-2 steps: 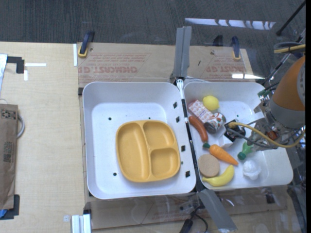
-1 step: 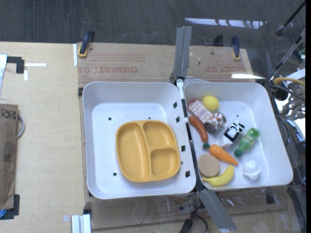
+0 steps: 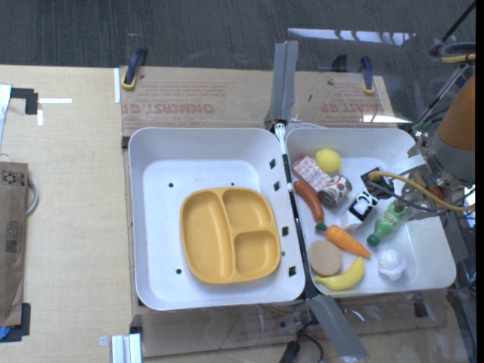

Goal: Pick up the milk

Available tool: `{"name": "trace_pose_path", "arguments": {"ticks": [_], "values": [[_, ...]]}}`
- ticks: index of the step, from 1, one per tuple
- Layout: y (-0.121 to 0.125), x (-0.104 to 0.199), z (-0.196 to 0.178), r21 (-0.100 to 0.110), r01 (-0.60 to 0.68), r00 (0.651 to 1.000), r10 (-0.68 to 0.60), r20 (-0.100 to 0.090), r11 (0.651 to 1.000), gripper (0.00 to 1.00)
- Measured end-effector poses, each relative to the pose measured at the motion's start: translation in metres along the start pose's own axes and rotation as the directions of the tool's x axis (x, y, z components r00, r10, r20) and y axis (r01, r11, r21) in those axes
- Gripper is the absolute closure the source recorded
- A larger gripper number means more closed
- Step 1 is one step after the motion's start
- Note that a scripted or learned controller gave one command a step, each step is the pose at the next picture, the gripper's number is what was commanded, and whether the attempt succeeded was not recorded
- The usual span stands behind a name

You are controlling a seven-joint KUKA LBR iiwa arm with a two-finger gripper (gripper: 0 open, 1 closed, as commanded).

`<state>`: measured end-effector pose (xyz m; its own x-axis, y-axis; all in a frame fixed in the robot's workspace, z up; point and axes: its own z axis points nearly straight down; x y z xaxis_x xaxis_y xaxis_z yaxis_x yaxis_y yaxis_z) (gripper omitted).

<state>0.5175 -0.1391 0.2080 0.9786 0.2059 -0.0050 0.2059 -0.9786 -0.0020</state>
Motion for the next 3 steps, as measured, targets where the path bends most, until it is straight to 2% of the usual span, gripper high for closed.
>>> {"name": "trace_pose_path", "arguments": {"ticks": [1,2,3], "values": [[0.000,0.000,-0.008,0.001,0.001,1.000,-0.001,0.003,1.000,1.00],[0.034,0.083,0.052,-0.002,0.069,0.998,-0.069,0.000,0.998,1.00],[-0.003,0.135,-0.016,-0.002,0.069,0.998,-0.069,-0.003,0.998,1.00]]}}
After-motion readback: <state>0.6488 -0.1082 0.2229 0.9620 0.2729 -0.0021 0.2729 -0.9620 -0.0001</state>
